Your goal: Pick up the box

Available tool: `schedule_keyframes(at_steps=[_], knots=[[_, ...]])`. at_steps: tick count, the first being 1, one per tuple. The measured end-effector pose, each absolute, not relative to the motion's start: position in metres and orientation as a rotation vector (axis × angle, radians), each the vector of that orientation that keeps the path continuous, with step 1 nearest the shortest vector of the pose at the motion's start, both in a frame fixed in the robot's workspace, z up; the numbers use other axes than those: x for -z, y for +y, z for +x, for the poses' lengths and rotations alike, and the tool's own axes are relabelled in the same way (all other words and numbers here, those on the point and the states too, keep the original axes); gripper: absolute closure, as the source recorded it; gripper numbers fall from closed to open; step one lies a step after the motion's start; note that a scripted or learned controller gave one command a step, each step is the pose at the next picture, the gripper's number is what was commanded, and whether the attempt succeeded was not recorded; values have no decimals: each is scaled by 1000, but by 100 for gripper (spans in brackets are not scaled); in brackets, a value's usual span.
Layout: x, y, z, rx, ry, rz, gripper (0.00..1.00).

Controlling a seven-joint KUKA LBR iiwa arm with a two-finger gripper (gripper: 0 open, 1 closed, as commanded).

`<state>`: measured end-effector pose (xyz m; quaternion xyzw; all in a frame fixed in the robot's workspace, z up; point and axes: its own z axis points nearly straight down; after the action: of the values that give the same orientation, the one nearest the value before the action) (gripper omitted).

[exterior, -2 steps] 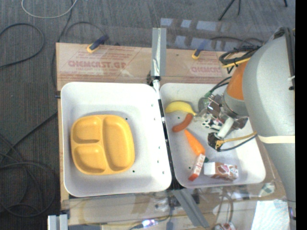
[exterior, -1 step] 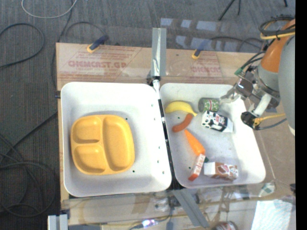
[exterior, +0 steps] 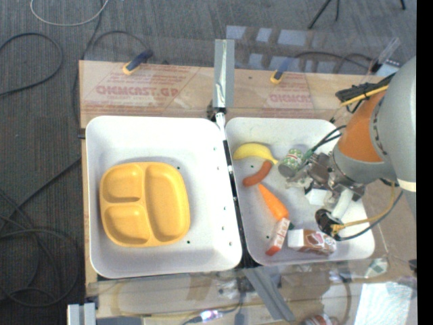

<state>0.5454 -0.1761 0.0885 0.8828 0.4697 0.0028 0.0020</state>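
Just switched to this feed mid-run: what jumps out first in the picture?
The big yellow divided plate stands out, lying alone in the left bin. Next comes the arm's orange band at the right, with the gripper low over the right bin. That bin holds a cluster of small things: a banana, a sausage, a carrot and a small box near the front edge.

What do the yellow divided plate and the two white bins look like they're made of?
The yellow divided plate looks like moulded plastic with a smooth, faintly glossy finish: even colour, rounded compartment edges. The left bin and right bin seem to be thin formed plastic, matte white with soft rounded corners, though painted metal can't be ruled out.
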Motion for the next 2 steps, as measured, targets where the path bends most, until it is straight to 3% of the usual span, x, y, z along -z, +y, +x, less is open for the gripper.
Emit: schedule_keyframes(at_steps=[1, 2], knots=[[-92, -199, 535, -33, 1250, 2890, 0], [-89, -186, 556, -5, 1514, 2745, 0]])
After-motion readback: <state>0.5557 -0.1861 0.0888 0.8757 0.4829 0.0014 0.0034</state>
